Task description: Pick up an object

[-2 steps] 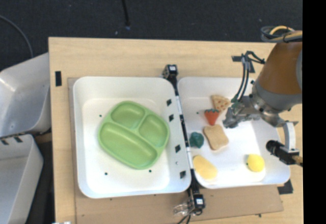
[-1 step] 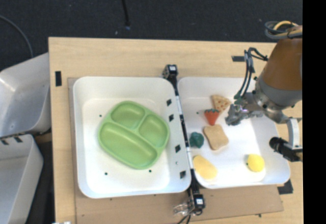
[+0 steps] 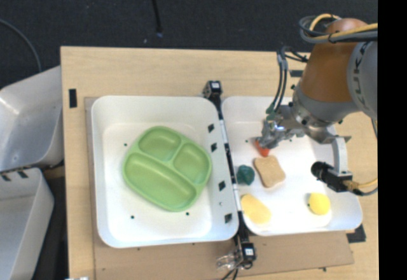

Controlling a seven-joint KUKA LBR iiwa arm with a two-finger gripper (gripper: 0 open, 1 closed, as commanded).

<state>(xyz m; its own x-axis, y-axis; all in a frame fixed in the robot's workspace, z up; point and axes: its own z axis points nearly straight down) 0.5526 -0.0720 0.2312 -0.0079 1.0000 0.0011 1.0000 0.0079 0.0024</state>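
We find the pincer point(image 3: 272, 137) low in the right-hand bin point(image 3: 343, 212), near its upper middle, hanging from the grey and orange arm point(image 3: 331, 81) that comes in from the right. A small red-orange object point(image 3: 262, 144) sits right at its tip, touching or nearly so. We cannot tell whether the pincer is apart or together, nor whether the red piece is caught in it or merely lies under it.

Just below that, toward the near side of the bin, lies a tan sponge-like block point(image 3: 269, 171), its long axis tilted from upper left to lower right. We judge these two the likeliest targets, since both sit directly beneath or beside the tip.

Further out, a dark green ball point(image 3: 245, 175) rests left of the block against the bin's wall, a pale yellow object point(image 3: 255, 209) lies near the front left corner, and a brighter yellow one point(image 3: 318, 203) sits to the right. In the left bin point(image 3: 102, 209), well apart, rests a green divided plate point(image 3: 166, 168).
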